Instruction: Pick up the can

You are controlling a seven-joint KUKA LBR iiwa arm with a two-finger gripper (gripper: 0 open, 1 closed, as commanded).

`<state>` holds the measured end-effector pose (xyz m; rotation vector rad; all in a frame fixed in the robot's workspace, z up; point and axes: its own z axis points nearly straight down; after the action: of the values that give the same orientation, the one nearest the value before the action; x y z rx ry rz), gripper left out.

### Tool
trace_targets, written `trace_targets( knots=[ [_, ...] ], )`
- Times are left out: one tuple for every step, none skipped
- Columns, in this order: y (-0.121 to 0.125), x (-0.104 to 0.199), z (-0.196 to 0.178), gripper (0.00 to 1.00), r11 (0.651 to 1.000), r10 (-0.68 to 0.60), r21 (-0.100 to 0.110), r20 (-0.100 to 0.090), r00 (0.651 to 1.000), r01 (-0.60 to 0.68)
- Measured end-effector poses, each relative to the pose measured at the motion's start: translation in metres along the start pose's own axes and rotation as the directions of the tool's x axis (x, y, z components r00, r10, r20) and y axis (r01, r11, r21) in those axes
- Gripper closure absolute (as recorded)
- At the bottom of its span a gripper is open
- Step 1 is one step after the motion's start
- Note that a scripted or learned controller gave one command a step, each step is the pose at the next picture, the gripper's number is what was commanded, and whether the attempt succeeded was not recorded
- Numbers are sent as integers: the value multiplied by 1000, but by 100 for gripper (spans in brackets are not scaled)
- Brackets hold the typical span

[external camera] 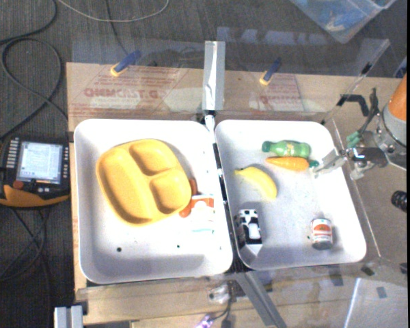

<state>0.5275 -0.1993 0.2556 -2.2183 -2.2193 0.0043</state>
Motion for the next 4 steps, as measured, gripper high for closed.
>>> trace_targets(
  knots=[
    [24, 65, 97, 0, 970, 242, 1, 0, 970, -242],
    [25, 65, 91, 100, 971, 241, 7, -1, 971, -241],
    [67, 138, 8, 100, 890, 456, -1, 4, 890, -456],
    [100, 175, 70, 100, 696, 718, 0, 5, 696, -718]
  ],
)
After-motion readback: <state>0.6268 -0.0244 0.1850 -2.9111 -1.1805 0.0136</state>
